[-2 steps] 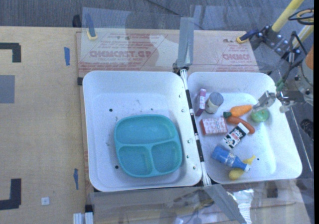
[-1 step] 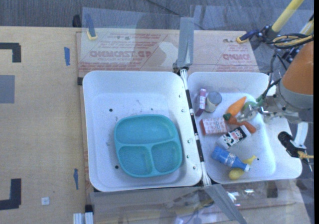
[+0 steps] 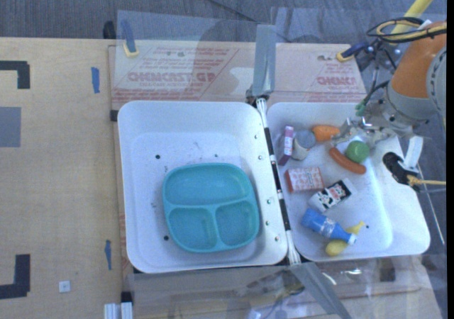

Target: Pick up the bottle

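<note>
A wooden bench (image 3: pixel 57 190) is seen from above, bearing two white bins side by side, with cardboard behind them and grey floor beyond. Nearest in the right bin (image 3: pixel 411 229), by its front wall, the blue bottle (image 3: pixel 319 223) lies on its side, with a yellow toy (image 3: pixel 339 245) just beside it. Behind these lie a black-and-white carton (image 3: pixel 333 195) and a red packet (image 3: pixel 304 179), then a sausage (image 3: pixel 347 160), a green ball (image 3: pixel 357 150) and a carrot (image 3: pixel 325 132). The left bin (image 3: pixel 142 126) holds a teal tray (image 3: pixel 211 206). Farther back, the gripper (image 3: pixel 360 130) hangs over the right bin's far side, above the ball; how far its fingers stand apart cannot be told, and nothing is seen held. The step in hand is judged to be the approach. A move toward the front wall is called for next, with the fingers set across the bottle's body, clear of the toy.
</note>
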Controlling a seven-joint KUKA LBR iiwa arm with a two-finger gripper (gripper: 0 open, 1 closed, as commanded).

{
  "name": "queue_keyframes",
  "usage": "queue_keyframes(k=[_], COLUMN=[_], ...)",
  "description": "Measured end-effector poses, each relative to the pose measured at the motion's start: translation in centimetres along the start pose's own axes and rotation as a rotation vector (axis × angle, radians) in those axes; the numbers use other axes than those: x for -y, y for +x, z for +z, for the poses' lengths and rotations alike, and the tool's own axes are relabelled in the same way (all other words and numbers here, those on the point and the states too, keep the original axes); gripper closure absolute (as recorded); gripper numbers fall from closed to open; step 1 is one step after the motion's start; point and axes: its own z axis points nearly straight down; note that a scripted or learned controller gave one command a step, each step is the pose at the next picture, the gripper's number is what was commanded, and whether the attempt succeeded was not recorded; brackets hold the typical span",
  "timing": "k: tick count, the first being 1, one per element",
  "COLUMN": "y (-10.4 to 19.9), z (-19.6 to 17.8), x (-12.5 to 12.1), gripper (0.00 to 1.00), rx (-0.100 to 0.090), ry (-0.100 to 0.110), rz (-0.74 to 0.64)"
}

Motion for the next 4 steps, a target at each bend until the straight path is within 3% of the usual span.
queue_keyframes(k=[1, 2, 3, 4], y=[0.3, 0.6, 0.7, 0.7], z=[-0.7, -1.9, -1.9, 0.2], x=[-0.9, -1.4, -1.4, 0.5], gripper=[0.0, 1.0, 0.0, 0.0], rx=[0.005, 0.01, 0.01, 0.005], ry=[0.036, 0.018, 0.018, -0.002], rz=[0.116, 0.113, 0.112, 0.131])
